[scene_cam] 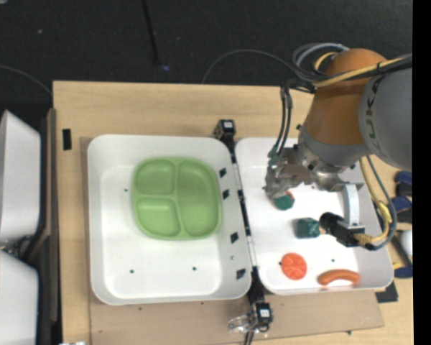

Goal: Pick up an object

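Currently the grey arm (352, 113) with the orange band is reaching in from the right side of the bench (165, 110) and leaning over the right white bin (255, 160). The gripper (279, 189) is hanging low over the upper left part of that bin, just above a small dark green object (284, 202) that is lying on the bin floor near the left wall. The fingertips are sitting right at the top edge of this object; whether they are touching it cannot be told, and whether the tool is released or clenched cannot be told either, because the wrist body is covering the fingers from this angle.

Four items are resting in the right bin. A second, teal green object (307, 228) is lying near the bin's centre, just beside a black piece of the arm's cabling (334, 225). An orange round object (294, 266) is lying near the lower left corner, and an orange-red elongated object (337, 277) is lying along the lower edge, close to the lower right corner.

The left white bin (100, 264) is carrying a light green divided plate (177, 198), which is sitting in its upper middle area with three compartments facing up
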